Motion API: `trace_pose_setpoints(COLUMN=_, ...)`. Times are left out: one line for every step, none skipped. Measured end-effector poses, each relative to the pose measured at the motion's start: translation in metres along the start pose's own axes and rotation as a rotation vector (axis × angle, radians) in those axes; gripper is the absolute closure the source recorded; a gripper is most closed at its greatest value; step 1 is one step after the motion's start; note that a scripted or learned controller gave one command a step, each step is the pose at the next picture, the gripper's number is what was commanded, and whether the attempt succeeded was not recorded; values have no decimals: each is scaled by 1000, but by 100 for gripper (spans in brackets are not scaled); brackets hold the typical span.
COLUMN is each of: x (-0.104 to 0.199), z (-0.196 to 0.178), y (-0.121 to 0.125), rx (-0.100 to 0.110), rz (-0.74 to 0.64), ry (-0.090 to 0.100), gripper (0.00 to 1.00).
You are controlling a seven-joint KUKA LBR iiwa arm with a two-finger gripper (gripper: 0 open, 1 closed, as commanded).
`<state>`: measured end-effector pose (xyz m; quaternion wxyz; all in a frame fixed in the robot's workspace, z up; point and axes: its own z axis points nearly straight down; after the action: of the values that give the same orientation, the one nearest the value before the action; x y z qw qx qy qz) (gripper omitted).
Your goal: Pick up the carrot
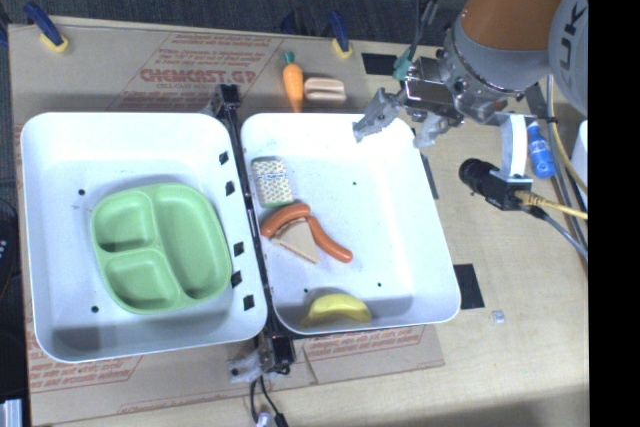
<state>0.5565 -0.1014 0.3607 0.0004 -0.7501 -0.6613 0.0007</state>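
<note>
Lying outside the bins, the carrot [292, 85] rests on the cardboard [200, 65] behind the right bin [430, 245], beside a sandwich [324, 91]. Gripper [398, 123] hangs spread, holding nothing, near the bin's back rim. Carrot probably light, stiff, smooth plastic; best pinched across its orange middle.

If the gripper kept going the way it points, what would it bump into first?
The gripper points down and left, over the top corner of the right bin. Going on, it would probably meet the bin's bare floor first, well short of the sausages. Its height is hard to judge. The carrot lies outside, off that line.
</note>
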Motion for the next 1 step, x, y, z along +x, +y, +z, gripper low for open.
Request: trace_pose_setpoints(x=22, z=127, y=-63, rx=4, rz=-285, ry=1, gripper=0)
